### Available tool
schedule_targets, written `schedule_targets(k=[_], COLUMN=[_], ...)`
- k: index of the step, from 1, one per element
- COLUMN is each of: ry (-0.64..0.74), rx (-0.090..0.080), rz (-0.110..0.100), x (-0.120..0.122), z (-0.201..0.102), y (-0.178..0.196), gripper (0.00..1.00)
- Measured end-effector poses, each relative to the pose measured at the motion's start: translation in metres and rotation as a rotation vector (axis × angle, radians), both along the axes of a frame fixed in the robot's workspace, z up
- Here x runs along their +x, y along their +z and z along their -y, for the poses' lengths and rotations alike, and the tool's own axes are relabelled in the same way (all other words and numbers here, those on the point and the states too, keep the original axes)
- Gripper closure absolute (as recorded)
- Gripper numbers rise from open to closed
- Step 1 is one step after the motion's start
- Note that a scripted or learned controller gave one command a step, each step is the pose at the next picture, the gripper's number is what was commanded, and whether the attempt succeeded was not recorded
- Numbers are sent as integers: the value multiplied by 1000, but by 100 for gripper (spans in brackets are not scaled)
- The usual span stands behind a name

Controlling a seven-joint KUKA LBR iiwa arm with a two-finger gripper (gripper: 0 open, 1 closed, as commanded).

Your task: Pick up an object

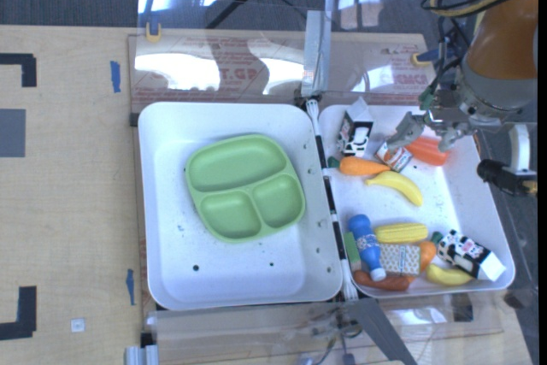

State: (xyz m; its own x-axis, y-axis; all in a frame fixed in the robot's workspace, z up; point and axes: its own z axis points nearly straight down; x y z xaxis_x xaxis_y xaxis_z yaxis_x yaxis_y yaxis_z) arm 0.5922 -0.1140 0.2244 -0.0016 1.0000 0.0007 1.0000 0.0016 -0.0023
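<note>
My gripper [426, 138] hangs over the far part of the right bin [496, 209], open, its two fingers spread wide. Just below and between the fingertips lies an orange-red toy vegetable [426, 152]; nothing is lifted. A small red-and-white can [394, 156] lies by the left finger [404, 133]. Close by are a banana [402, 186], an orange carrot [362, 167] and a black-and-white carton [355, 135].
The right bin's near end holds a blue bottle [362, 238], corn [400, 232], a wafer [395, 257], a cow-pattern box [466, 252] and a yellow fruit [449, 274]. A green divided plate [246, 185] lies in the left bin [171, 269]. Clear panels stand behind both bins.
</note>
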Motion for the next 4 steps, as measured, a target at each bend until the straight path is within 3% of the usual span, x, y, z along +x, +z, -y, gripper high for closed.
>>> schedule_targets(k=[1, 2, 3, 4], ry=[41, 91, 88, 88], rx=[-2, -2, -5, -5], rz=[6, 9, 13, 14], x=[-84, -46, -46, -46], z=[66, 49, 50, 50], y=[-138, -138, -127, -127], gripper=[0, 0, 100, 0])
